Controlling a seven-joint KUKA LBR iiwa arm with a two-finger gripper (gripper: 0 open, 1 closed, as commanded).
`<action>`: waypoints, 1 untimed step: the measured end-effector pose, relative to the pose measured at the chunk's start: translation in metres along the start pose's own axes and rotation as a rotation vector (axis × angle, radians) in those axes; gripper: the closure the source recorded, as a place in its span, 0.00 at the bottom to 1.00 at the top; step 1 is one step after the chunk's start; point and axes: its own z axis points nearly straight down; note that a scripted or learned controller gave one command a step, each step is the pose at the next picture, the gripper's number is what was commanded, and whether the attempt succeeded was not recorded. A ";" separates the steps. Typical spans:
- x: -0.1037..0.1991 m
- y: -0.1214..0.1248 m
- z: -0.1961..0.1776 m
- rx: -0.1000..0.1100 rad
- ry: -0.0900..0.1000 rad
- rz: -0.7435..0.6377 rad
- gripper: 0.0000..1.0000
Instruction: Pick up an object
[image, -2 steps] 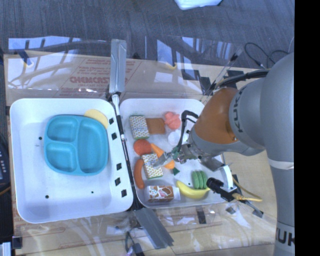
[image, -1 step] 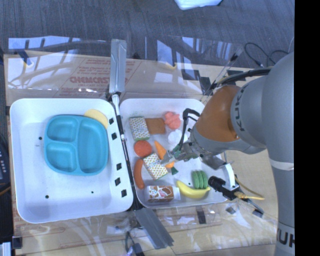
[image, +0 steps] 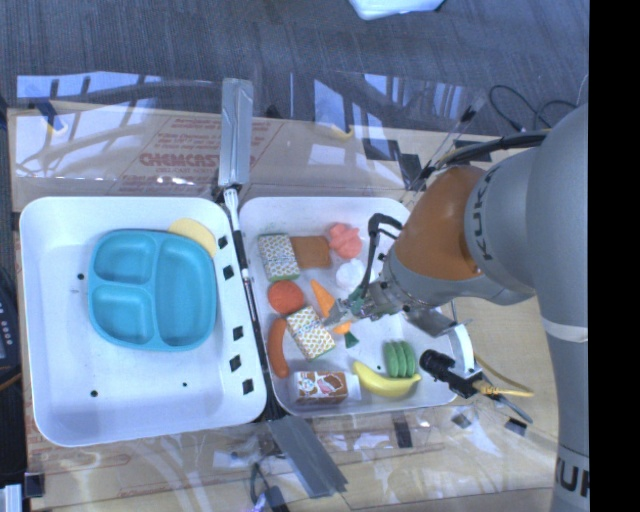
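We see two white bins side by side on the bench. The left bin (image: 60, 400) carries a blue divided tray (image: 153, 290), with a yellow round piece (image: 196, 234) tucked just behind the tray's far right corner. The right bin (image: 262, 215) holds the toy food. Along its left side we note a green-patterned block (image: 279, 256) touching a brown slab (image: 311, 251), a red tomato (image: 285, 296) below them, an orange carrot wedge (image: 322, 296) just right of the tomato, a second patterned block (image: 310, 333), and an orange sausage (image: 277, 347) lying lengthwise near the left wall. At the near wall sit a small printed carton (image: 322, 387), a yellow banana (image: 386, 381) and a green pepper-like piece (image: 400, 358) resting just above the banana. At the far side a pink piece (image: 345, 239) sits above a white piece (image: 349, 273). The arm (image: 500, 230) reaches in from the right, its orange band over the bin's right half. The gripper (image: 352, 305) is low in the middle of the right bin, just right of the carrot wedge and near a small orange bit (image: 342, 327). We cannot tell how the gripper is set or whether it has anything; that area is too small and cluttered.
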 end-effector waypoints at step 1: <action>0.028 0.015 -0.134 0.004 0.002 0.101 1.00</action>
